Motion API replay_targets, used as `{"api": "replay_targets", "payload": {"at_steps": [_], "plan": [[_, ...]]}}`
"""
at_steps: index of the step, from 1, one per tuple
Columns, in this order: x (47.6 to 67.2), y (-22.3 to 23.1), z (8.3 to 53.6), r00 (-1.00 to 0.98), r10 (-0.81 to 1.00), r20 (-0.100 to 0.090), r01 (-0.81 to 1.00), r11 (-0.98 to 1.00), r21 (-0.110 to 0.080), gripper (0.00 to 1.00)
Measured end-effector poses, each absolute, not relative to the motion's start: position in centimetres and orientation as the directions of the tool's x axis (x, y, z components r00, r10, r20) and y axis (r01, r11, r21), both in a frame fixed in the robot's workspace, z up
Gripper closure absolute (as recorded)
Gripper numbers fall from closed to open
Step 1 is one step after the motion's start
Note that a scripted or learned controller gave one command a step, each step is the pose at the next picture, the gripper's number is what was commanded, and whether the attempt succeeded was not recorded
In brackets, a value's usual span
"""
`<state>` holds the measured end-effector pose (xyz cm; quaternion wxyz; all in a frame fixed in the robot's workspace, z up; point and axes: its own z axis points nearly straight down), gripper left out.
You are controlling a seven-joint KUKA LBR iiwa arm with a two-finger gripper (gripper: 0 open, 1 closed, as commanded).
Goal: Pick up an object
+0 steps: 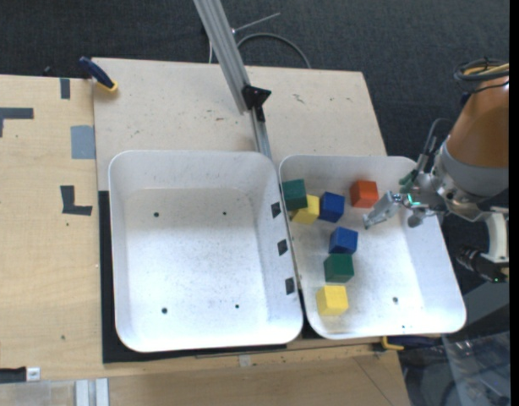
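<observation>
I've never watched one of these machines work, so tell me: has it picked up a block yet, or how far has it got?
Done: the arm has reached over the right bin, where all the blocks lie. In hand: its pincer sits just right of the orange block, with nothing visibly held. Left: gripping and lifting one. The green, yellow and blue blocks all rest on the bin floor.
</observation>
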<state>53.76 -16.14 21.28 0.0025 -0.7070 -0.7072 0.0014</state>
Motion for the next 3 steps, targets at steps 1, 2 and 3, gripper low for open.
{"api": "replay_targets", "payload": {"at_steps": [1, 2, 3], "plan": [[53.9, -16.2, 21.5, -0.002, 1.000, 0.000, 1.000, 0.002, -0.001, 0.00], [53.9, -16.8, 16.9, 0.000, 1.000, 0.000, 1.000, 0.000, -0.006, 0.00], [53.8, -15.7, 11.9, 0.000, 1.000, 0.001, 1.000, 0.000, 0.001, 0.00]]}}
